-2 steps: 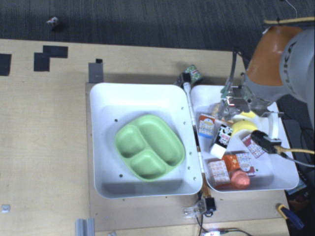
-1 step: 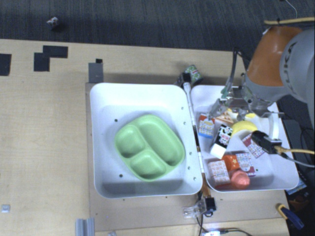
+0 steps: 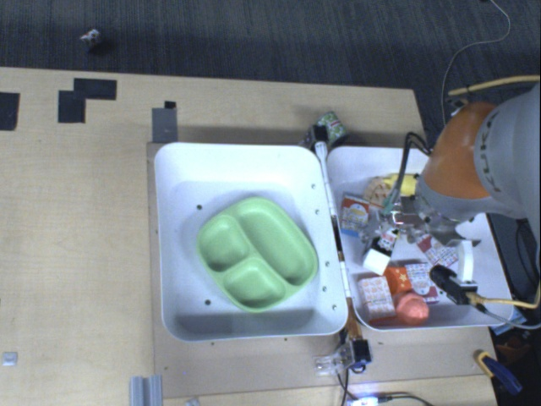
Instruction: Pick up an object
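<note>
Tool [image 3: 397,227] low over packets in right bin [image 3: 355,163], grip state unclear, labels unreadable, green divided plate [image 3: 256,252] left.

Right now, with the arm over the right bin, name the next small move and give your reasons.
Probably a short straight descent. The gripper hangs over the cluttered right bin, above a small bottle and a white block, and nothing shows between its fingers. The green tray in the left bin lies well away, so the clutter below is the nearest target.
</note>
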Robot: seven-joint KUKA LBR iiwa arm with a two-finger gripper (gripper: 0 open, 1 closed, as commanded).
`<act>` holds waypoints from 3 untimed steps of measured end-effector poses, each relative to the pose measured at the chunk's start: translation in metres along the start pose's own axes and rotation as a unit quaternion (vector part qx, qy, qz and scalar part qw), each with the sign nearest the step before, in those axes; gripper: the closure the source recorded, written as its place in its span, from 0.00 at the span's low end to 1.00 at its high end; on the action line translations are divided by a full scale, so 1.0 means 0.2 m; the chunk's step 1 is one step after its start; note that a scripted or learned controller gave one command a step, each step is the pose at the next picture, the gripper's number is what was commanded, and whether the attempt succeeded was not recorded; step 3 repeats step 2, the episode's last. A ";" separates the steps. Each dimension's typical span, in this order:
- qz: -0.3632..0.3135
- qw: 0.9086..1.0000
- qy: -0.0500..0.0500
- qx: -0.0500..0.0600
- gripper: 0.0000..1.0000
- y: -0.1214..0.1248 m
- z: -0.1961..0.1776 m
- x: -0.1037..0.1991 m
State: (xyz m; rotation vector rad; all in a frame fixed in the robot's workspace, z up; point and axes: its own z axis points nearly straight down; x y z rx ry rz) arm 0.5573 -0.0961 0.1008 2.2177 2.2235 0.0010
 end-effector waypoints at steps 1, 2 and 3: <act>-0.002 1.000 0.000 -0.002 1.00 0.01 -0.06 0.01; -0.002 1.000 0.001 -0.002 1.00 0.30 -0.42 0.28; -0.002 1.000 0.001 -0.002 1.00 0.30 -0.42 0.28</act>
